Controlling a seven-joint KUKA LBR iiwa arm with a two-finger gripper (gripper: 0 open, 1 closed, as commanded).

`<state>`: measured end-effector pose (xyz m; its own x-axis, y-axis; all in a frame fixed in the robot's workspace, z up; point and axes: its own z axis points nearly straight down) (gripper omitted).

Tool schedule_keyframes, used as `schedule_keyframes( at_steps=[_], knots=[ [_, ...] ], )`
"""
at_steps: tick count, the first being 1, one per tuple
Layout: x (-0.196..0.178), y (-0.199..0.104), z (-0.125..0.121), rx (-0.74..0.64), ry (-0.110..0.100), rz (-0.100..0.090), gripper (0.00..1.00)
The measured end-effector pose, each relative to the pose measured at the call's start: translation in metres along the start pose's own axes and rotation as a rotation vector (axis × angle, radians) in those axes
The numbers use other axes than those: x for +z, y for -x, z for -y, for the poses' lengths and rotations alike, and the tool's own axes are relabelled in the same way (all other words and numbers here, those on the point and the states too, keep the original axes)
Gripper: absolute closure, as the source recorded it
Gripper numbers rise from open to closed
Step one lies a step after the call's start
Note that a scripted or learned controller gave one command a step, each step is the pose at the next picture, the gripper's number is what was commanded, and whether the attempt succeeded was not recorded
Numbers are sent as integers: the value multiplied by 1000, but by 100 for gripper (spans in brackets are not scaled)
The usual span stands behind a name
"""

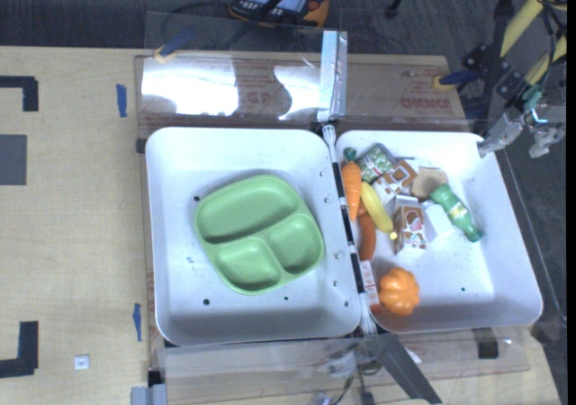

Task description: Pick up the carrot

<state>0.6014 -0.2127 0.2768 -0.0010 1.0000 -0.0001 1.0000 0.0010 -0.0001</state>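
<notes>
Orange, one carrot (352, 184), one pumpkin (399, 291), one green plate (259, 232), two bins (180, 169)

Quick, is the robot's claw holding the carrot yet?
Gripper: cannot be told if open or closed; it sits at the right bin's far right corner, holding nothing visible. The carrot lies along that bin's left wall.

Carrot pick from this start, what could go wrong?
1. The carrot lies tight against the right bin's left wall, so a finger may hit the wall.
2. The banana lies right beside it, and a second orange piece sits just below, so either could likely get grabbed or nudged instead.
3. The gripper sits at the bin's far right corner, so the path crosses the green bottle and cartons.
</notes>
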Motion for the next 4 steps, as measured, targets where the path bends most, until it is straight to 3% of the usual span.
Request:
schedule_keyframes(
  at_steps=[1,2,3,4],
  knots=[
    [91,-92,54,-11,0,0,0],
    [162,-121,94,201,-3,-1,0],
    [190,-119,120,182,6,-2,0],
    [179,-119,119,184,10,0,100]
  ],
)
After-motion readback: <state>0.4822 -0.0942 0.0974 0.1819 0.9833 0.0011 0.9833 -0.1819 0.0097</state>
